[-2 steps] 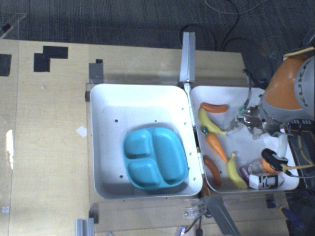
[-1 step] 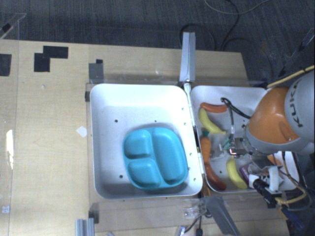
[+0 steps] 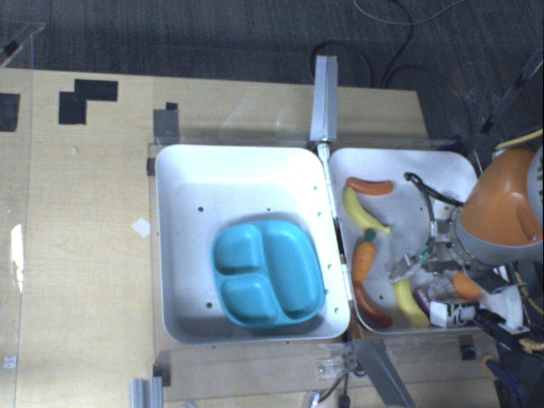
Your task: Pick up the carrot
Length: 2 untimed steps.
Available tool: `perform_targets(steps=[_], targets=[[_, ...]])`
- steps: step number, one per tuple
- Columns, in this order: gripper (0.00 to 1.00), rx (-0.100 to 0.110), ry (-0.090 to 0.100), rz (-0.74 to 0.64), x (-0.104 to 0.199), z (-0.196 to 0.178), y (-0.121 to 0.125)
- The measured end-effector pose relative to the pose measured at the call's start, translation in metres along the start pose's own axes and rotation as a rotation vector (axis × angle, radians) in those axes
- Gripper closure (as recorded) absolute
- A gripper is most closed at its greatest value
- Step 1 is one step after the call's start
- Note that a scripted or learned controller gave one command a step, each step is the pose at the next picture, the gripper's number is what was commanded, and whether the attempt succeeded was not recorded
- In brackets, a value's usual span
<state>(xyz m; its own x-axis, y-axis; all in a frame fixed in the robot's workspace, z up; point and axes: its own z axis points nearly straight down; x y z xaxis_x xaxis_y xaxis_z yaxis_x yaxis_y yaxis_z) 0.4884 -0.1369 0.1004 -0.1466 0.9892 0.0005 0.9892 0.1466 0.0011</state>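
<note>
On the left of the pale wooden worktop (image 3: 76,228), the left-hand shallow white bin (image 3: 183,185) is holding a turquoise plastic tray with three compartments (image 3: 268,270), lying toward the bin's near side. None of this concerns the job at hand.

Moving right across the metal divider, the right-hand shallow white bin (image 3: 450,170) is holding the toy food. A red-orange sausage-shaped piece (image 3: 369,186) is lying near the far wall, with a curved yellow plastic banana (image 3: 363,212) just below it. The small orange carrot with a green tip (image 3: 364,260) is lying beside the bin's left wall, roughly mid-bin, pointing toward a dark red curved piece (image 3: 372,307) at the near edge. A second yellow piece (image 3: 409,301) is lying just to the right of that.

Further right, the end effector (image 3: 427,256) is hanging over the middle of this bin, beneath the orange band of the grey arm (image 3: 501,215). Whether its fingers are apart or together cannot be told, and nothing can be seen between them.

The step appears to be the approach: the carrot is lying ungrasped, off to the end effector's left. The next move probably calls for shifting left over the carrot, lining up across its narrow body, and descending without nudging the banana or the red piece close by.
</note>
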Motion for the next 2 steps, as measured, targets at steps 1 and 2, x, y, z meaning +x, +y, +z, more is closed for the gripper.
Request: perform_targets(steps=[1,2], targets=[[0.0,-0.01,-0.002,-0.001,-0.072,0.013,0.022],[0.0,-0.016,-0.008,-0.067,-0.07,0.012,-0.005]])
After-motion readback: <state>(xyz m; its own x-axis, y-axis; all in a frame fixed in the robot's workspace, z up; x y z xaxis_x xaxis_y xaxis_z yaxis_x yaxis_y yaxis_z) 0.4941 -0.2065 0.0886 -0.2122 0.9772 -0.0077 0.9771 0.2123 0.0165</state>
